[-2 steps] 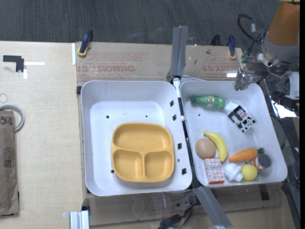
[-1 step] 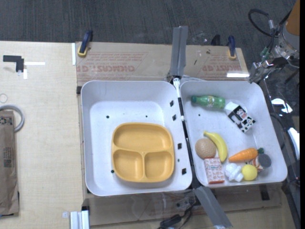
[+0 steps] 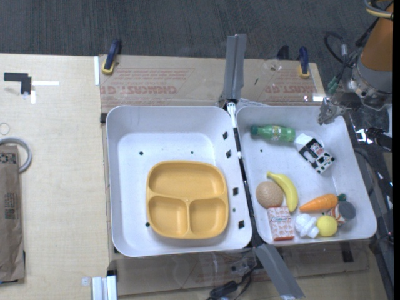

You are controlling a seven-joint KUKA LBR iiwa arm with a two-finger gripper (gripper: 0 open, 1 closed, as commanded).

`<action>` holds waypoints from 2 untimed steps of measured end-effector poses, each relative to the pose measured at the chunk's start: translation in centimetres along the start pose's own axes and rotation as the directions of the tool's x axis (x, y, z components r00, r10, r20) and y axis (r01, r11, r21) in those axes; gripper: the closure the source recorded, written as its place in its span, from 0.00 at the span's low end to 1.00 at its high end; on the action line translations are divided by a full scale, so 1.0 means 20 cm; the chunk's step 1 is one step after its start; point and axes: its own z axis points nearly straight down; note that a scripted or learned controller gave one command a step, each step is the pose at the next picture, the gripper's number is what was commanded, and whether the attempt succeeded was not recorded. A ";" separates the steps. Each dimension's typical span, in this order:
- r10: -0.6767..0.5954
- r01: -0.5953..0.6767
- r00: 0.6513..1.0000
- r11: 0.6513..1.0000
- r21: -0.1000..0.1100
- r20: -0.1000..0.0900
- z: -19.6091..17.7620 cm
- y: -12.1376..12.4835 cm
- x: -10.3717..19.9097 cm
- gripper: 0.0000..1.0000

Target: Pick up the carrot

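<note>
Near bin edge: red-white carton [image 3: 281,224], white garlic-like lump [image 3: 305,225], lemon [image 3: 327,225]. Largest to smallest: left bin [image 3: 125,167] held yellow divided plate [image 3: 187,199]; right bin [image 3: 362,186] held banana [image 3: 285,190], carrot [image 3: 319,202], lying untouched between banana and lemon. Gripper [image 3: 327,112] hung over right bin's far corner, well apart from carrot; open or clenched, couldn't tell. Nothing done yet; approach, grasp and lift all left.

The divided tray [image 3: 187,200] sits in the left bin [image 3: 119,186]. In the right bin [image 3: 365,192], the carrot [image 3: 319,202] lies at five o'clock, the bottle [image 3: 273,133] at eleven, and the banana [image 3: 285,190] between them.
</note>
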 end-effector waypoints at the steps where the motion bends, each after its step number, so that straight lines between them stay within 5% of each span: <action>1: 0.043 -0.043 0.999 0.999 -0.003 0.001 -0.30 0.01 0.22 1.00; 2: -0.229 0.229 0.973 0.973 -0.004 0.002 -0.50 0.01 0.22 1.00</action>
